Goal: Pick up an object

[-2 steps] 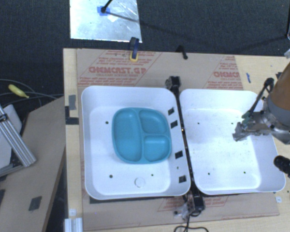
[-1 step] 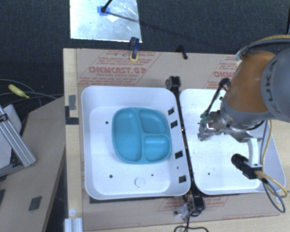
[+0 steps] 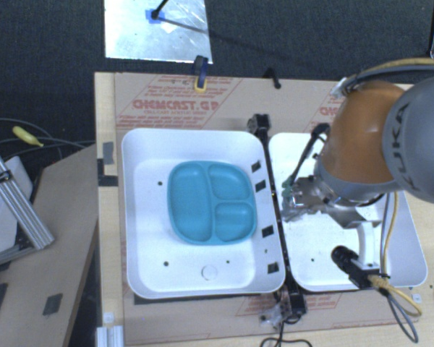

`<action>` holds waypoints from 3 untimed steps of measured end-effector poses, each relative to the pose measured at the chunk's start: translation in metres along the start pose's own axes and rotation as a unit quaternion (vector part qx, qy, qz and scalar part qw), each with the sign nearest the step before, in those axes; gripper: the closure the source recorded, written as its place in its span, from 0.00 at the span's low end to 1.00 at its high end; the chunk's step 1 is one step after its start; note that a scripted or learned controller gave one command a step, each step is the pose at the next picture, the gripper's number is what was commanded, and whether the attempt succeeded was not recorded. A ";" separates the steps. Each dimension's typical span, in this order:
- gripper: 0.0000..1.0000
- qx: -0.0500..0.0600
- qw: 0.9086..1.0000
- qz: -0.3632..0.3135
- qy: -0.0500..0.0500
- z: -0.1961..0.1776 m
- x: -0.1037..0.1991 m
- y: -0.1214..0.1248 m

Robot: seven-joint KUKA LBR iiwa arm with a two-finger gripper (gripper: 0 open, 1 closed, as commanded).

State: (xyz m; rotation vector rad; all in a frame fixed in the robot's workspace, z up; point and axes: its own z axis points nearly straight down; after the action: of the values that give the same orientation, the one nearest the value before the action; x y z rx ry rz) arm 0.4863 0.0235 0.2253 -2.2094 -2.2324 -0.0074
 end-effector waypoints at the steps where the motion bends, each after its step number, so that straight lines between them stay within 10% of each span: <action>1: 1.00 -0.001 1.000 -0.002 0.001 -0.041 0.086 0.001; 2: 1.00 -0.009 1.000 0.001 0.002 -0.252 0.139 0.003; 3: 1.00 -0.001 1.000 0.000 -0.001 -0.254 0.137 0.003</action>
State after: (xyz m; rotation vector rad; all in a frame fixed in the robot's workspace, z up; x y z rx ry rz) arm 0.4872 0.1599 0.4802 -2.2110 -2.2348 -0.0094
